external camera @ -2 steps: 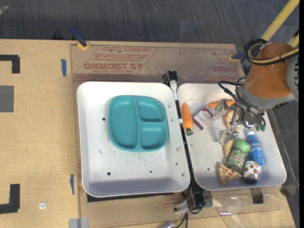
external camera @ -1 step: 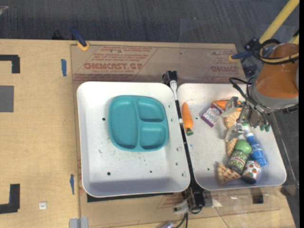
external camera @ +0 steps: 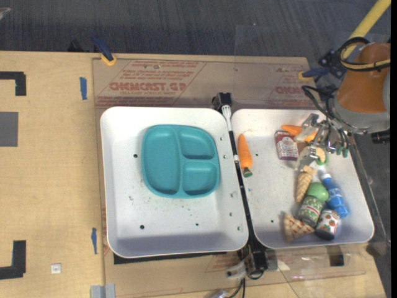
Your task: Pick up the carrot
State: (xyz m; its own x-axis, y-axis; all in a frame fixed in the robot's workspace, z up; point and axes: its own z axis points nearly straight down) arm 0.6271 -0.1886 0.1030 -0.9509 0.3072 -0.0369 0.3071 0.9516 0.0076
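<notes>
Carrot (external camera: 245,154) lies clear beside divider (external camera: 234,160).

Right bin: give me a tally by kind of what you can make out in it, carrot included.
Carrot: 1
Waffle cones: 2, second at
Maroon pouch: 1
Blue bottle: 1
Green item: 1
Red-and-white item: 1
Total: 7, though the items under the gripper are too cluttered to count.

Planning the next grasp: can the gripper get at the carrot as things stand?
Probably yes. The carrot lies alone by the right bin's left wall, apart from the clutter where the gripper hovers. That wall beside it may crowd one finger.
</notes>
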